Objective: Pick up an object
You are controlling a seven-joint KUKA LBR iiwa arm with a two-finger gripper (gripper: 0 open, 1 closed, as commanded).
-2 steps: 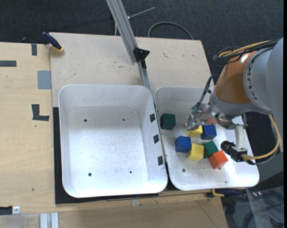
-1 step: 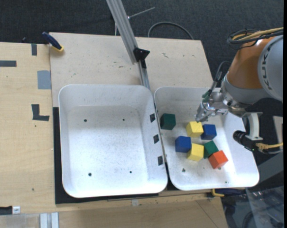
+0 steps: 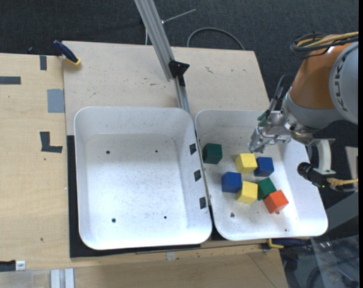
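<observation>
Yellow cube (image 3: 246, 162) just below gripper (image 3: 257, 144)

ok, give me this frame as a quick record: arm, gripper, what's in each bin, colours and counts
arm: reaches in from the right, wrist over the right bin
gripper: above the right bin's upper part, just up from the cluster of cubes; holding nothing visible
right bin contents: seven cubes
yellow: two
blue: two
green: two, one apart at the left, one in the cluster
orange: one
left bin: white, speckled floor
</observation>
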